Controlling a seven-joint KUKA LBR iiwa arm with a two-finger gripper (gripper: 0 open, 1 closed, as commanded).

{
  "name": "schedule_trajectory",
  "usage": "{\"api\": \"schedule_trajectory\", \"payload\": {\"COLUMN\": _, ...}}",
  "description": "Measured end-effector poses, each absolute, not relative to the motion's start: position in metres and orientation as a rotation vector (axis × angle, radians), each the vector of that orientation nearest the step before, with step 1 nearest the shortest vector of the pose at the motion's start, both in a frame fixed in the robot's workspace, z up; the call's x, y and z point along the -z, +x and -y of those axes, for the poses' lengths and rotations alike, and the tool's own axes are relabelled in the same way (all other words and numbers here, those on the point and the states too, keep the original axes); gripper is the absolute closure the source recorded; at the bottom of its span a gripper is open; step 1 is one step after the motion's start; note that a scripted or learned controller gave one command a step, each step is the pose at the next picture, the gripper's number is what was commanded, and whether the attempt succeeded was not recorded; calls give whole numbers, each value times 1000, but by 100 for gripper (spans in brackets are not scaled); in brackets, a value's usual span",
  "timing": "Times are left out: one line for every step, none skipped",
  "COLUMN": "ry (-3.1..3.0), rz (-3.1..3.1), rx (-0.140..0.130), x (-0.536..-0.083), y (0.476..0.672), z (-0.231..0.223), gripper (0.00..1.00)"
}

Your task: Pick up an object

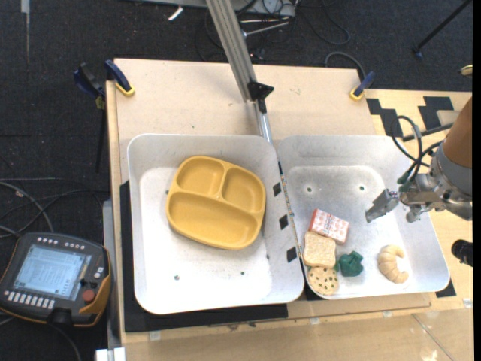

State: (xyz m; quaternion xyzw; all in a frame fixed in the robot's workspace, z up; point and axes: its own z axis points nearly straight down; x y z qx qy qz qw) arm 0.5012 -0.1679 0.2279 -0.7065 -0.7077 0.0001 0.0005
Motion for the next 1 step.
{"api": "schedule_trajectory", "payload": {"ry": -2220, "rz": 2222, "rx": 0, "x": -228, "y": 501, "z": 168, "gripper": 0}}
